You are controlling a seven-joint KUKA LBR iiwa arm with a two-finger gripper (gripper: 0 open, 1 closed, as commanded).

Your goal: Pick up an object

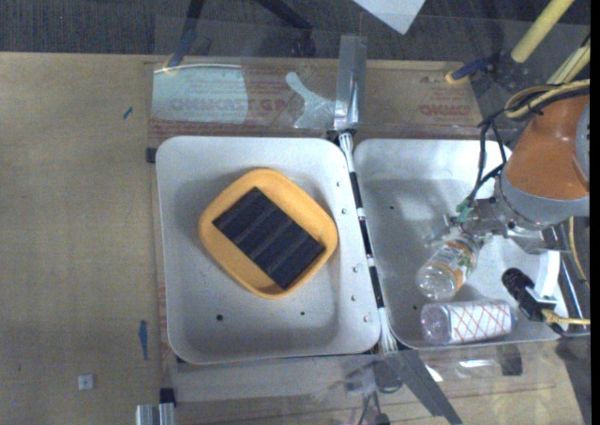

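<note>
Two bins sat side by side in the middle of the frame, the left bin [178, 320] and the right bin [394, 179] touching along their inner edges. A tray [267, 231] lay near the centre of the left bin. In the right bin's lower half lay a bottle [445, 268], tilted, and below it a cylinder [466, 319] on its side. The arm [553, 165] reached in from the right edge, over the right bin.

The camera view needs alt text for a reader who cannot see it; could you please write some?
Seen from above, a grey and orange robot arm reaches into the right bin, its gripper over a clear plastic bottle; a red-patterned cylinder lies nearer the camera. The left bin holds a yellow tray with a dark ribbed insert.
</note>
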